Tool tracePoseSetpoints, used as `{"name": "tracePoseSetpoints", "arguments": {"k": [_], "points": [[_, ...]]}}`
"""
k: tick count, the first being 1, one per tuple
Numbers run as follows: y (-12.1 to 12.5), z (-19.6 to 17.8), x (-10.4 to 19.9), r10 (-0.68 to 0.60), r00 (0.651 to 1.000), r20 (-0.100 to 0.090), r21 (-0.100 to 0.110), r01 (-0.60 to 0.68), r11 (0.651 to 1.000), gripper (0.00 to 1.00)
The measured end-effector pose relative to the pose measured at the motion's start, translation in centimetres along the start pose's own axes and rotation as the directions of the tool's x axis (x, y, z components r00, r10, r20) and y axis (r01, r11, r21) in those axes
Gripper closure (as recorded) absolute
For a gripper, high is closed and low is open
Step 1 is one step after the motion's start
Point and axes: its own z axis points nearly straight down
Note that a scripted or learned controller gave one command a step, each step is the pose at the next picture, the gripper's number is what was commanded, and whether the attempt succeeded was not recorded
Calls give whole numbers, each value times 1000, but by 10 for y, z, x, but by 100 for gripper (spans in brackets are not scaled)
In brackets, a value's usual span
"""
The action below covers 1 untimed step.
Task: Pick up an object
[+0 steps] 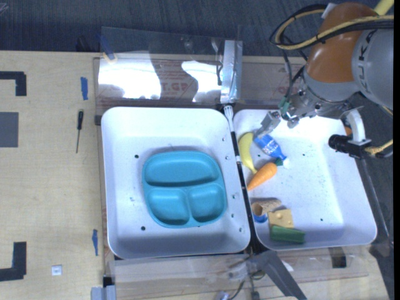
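Note:
My gripper (270, 127) reaches down into the back left part of the right bin (331, 186), under the arm's orange band. Directly below its tip, touching or nearly touching it, is a small blue and white object (271, 147); I cannot tell whether it is gripped. A yellow banana (246, 150) lies against the bin's left wall beside it. An orange carrot (262, 175) lies slantwise just in front of the blue object.
In the right bin's front left corner sit a brown piece (265, 205), a yellow cheese wedge (282, 218) and a green block (287, 234). The left bin (119, 136) holds a blue divided plate (184, 187). Cables and a black fitting (347, 144) hang over the right bin's back right.

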Motion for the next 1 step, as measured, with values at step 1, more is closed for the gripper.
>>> {"name": "tracePoseSetpoints", "arguments": {"k": [1], "points": [[8, 92, -30, -144, 990, -3, 4, 144, 990, 0]]}}
